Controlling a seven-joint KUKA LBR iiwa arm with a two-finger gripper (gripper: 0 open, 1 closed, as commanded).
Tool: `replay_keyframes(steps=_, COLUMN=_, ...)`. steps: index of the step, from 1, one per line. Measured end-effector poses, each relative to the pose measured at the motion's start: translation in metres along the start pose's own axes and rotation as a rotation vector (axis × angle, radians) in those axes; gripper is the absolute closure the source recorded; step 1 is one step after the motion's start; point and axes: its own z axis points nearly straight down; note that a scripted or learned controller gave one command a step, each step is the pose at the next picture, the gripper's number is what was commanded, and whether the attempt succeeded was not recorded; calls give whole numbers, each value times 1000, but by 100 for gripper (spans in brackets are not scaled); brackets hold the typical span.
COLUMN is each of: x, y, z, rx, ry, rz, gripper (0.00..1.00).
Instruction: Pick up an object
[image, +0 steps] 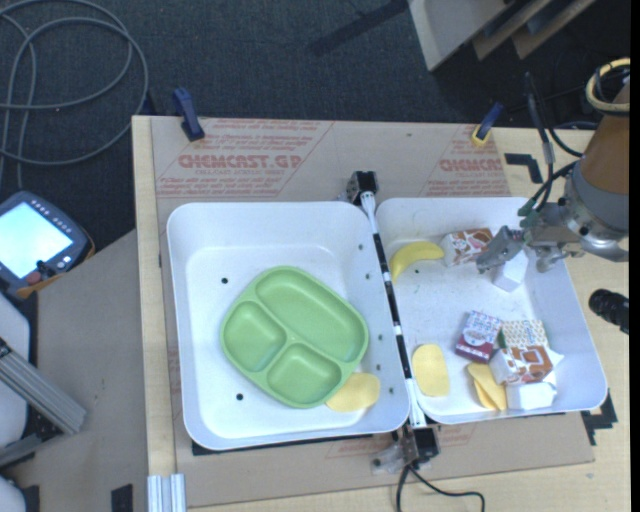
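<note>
The tool (510, 258) hangs low over the right bin (580, 320), its tip blurred against a small white block (509, 276); whether it pinches anything, I cannot tell. The arm (605, 190) is cut off at the right edge.

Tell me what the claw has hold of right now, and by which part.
Cannot be told. The claw hangs low in the right bin, next to a small white block and a red-and-white packet, but nothing shows clearly between its tips.
</note>
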Motion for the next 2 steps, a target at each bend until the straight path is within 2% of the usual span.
replay_keyframes(steps=1, x=13, y=59, z=86, rx=1, ry=0, rz=-1, gripper=0)
replay_keyframes(steps=2, x=-24, y=113, z=138, rx=-13, ry=-4, rz=-1, gripper=0)
